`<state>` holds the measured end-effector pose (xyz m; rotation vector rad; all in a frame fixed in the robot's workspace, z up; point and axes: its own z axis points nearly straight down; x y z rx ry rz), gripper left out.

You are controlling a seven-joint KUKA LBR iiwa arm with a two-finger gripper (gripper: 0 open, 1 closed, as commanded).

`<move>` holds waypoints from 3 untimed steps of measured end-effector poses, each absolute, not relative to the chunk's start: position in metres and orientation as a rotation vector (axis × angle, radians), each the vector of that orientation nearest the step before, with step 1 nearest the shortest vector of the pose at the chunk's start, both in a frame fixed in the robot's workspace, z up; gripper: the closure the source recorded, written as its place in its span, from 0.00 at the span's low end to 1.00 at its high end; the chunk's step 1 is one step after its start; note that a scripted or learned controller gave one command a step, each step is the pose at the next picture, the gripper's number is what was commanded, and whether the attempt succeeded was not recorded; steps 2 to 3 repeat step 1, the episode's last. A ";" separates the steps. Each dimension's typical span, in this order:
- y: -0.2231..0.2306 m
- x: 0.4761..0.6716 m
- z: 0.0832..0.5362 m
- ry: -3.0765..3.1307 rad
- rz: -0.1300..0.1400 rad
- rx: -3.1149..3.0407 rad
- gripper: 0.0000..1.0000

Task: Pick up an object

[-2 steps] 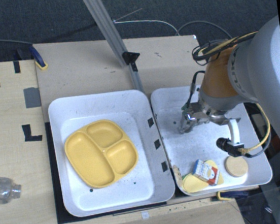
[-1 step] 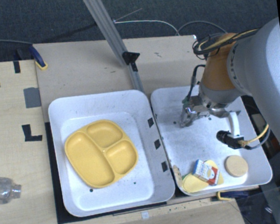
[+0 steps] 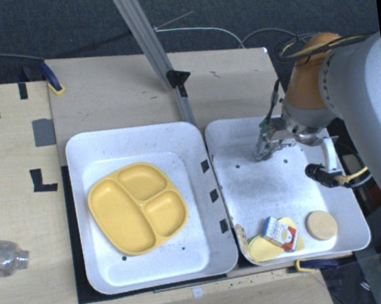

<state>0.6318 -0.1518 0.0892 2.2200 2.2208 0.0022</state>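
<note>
My gripper [image 3: 265, 150] hangs over the upper middle of the right bin [image 3: 252, 195], its dark fingers pointing down toward the bare floor; nothing shows between them. At the right bin's near edge lie a yellow banana-shaped piece [image 3: 264, 248], a small colourful packet [image 3: 280, 233] resting on it, and a round tan disc [image 3: 320, 225] to the right. A yellow three-compartment plate [image 3: 137, 206] lies in the left bin [image 3: 93, 153].
A slanted metal pole [image 3: 150, 38] rises behind the bins. A clear plastic bottle [image 3: 1, 256] lies on the bench at far left. The arm's grey body and orange band [image 3: 306, 77] fill the upper right, with cables near the right bin's edge.
</note>
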 end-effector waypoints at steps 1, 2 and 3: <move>-0.189 0.651 0.089 2.220 0.000 2.220 1.00; -0.189 0.651 0.089 2.220 0.000 2.220 1.00; -0.189 0.651 0.089 2.220 0.000 2.220 1.00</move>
